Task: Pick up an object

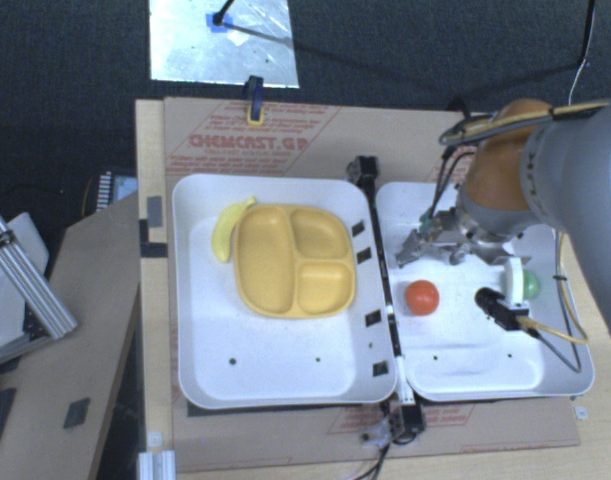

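Over in the right bin (465, 373), a small red-orange tomato (421, 296) sits on the white floor near the divider between the two bins. It's basically a ball, so no real long axis or pointing direction to speak of, just a smooth, slightly glossy skin. Right of it there's a green and white thing (522, 284) lying against the bin's right side, partly hidden by a black part of the arm, so I can't name it any better than that. The gripper (432, 242) hangs above the back half of that bin, up and just right of the tomato and not touching it; I honestly can't tell how its fingers stand, it's all a tangle of grey metal and cables from this angle. The left bin (200, 368) holds a yellow plastic divided plate (290, 260) with three compartments and rounded corners, matte looking, and a yellow banana (225, 230) lies curved along the plate's upper left edge, touching it, running roughly from top right down to lower left. Both bins are shallow white plastic on a cardboard-covered table (275, 138).
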`<state>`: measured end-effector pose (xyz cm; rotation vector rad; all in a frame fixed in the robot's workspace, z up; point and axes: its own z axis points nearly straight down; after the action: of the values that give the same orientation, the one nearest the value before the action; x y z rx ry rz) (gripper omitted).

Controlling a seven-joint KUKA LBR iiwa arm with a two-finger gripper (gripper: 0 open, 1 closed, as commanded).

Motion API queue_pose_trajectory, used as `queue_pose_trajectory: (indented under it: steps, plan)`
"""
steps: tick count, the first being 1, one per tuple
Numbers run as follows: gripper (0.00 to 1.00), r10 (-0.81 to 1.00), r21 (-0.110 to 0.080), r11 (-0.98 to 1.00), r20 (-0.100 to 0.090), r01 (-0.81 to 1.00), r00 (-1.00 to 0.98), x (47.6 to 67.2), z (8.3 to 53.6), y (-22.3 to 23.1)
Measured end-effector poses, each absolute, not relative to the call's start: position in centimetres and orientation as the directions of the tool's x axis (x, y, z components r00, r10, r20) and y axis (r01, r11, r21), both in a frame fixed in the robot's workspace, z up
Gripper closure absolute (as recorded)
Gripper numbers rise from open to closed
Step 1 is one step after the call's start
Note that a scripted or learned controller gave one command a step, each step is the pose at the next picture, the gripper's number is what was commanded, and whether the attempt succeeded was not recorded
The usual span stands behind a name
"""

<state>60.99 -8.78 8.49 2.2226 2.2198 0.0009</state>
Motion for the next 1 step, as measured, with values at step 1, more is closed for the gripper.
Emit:
queue_pose_trajectory:
  steps: [1]
  plan:
    - [1.00, 1.000, 0.003, -0.002, 0.000, 1.000, 0.002, 61.08, 9.60, -8.79]
